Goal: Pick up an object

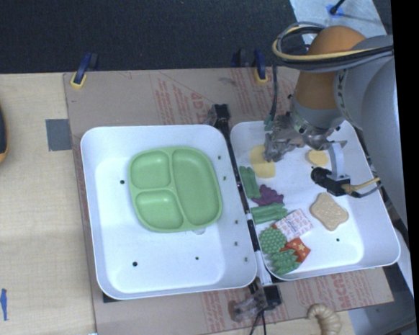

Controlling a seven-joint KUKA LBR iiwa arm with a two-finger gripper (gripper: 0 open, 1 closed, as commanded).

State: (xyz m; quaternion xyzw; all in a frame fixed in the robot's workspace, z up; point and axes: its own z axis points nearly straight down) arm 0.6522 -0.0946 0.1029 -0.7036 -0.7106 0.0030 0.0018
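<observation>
Item: my claw (275, 151), span untellable, over yellow piece (262, 162) near right bin's (361, 259) back-left corner; risk: crowded neighbours, slip.

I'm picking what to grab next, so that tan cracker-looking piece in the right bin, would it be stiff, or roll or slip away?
The tan cracker piece looks flat and slab-like, so it is probably stiff and unlikely to roll. It lies flat on the right bin, so fingers may struggle to get under its edges. It looks like toy food, so probably light and apt to slide when nudged.
</observation>
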